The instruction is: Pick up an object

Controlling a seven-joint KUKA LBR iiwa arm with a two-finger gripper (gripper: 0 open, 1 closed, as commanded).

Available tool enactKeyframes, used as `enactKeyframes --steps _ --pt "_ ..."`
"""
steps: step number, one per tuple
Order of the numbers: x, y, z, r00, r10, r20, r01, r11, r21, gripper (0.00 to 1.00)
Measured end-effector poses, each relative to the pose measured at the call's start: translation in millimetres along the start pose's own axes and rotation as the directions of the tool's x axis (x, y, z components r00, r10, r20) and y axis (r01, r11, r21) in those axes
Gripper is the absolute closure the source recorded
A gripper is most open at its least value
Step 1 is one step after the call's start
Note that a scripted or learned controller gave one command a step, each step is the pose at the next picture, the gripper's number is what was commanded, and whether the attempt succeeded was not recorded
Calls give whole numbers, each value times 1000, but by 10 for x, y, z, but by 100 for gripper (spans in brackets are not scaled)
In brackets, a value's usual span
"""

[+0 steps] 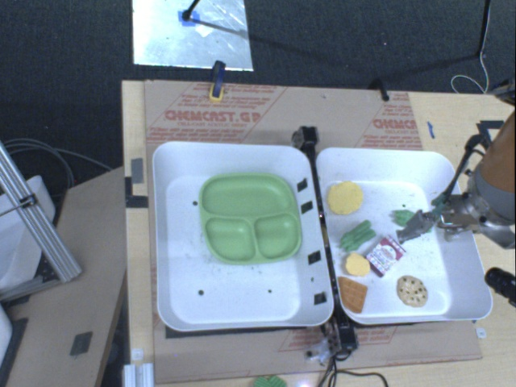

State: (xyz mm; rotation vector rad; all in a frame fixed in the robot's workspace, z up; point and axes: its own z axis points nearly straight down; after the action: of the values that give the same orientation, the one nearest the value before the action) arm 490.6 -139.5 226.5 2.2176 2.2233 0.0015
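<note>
Gripper [413, 226] low in right bin [459, 297], reaching in from the right. Finger state: can't tell, too small and blurred. Nothing visibly held. Arm [493, 192] crossing the bin's right rim.

Just left of and touching or nearly touching gripper tip: small green piece [403, 215]. Contact unclear.
Near-left of gripper: red-white packet [385, 255], lying tilted on bin floor, just beside the tip.
Left of packet: green pod [356, 235], lying diagonal, near bin centre.
Nearer, beside the packet: small yellow round [357, 264], touching or almost touching packet's left edge.
Far-left in bin: larger yellow disc [345, 197], apart from the rest.
Near-left corner: orange cracker [352, 293], close to the divider side.
Near side, right of cracker: chip cookie [412, 291], alone, well apart from gripper.

Left bin [173, 240]: green three-part tray [247, 218], roughly centred, flat. 
Bins side by side, touching along the middle, black clips on the seam.
Both sitting on cardboard sheet [266, 111] with red print, on tabletop [133, 135].
Yellow clamp [217, 87] on far edge of cardboard.
Beyond that: shiny metal plate [161, 22] on dark floor.
</note>
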Motion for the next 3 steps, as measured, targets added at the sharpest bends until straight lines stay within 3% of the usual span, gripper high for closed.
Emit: enactKeyframes --steps 1,2,3 --pt "-42 535 883 1000 -4 0 4 1000 1 0" --pt "-88 1165 1361 1000 -4 3 4 1000 -10 0" --pt "-230 1440 1412 1000 -3 1 3 1000 -4 0"
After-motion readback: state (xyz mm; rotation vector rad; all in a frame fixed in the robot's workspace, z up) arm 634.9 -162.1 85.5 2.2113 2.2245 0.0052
